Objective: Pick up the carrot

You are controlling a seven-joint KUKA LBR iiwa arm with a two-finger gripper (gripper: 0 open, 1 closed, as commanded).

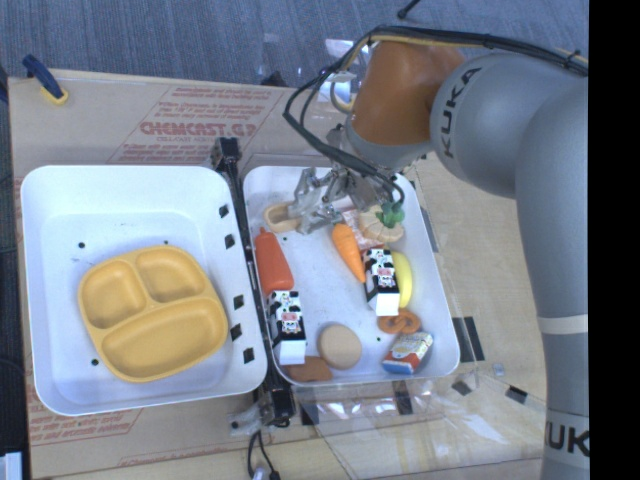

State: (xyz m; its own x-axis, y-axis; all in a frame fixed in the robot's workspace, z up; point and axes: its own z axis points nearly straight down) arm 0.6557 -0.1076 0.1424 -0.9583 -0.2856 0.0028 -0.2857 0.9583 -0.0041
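Right bin [435, 268], near to far: a small carton [408, 352], a beige egg-shaped piece [340, 346] and two cow-print milk cartons [287, 320] lie nearest, with the carrot [348, 252] beyond them at the bin's middle, lying free, tip toward the near edge. Just beyond the carrot's leafy end, at the bin's far wall, hangs the gripper [322, 200]; whether it is apart or together cannot be told.

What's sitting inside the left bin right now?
Inside the left bin sits a yellow divided tray, its three compartments bare. The bin floor beneath the tray is covered.
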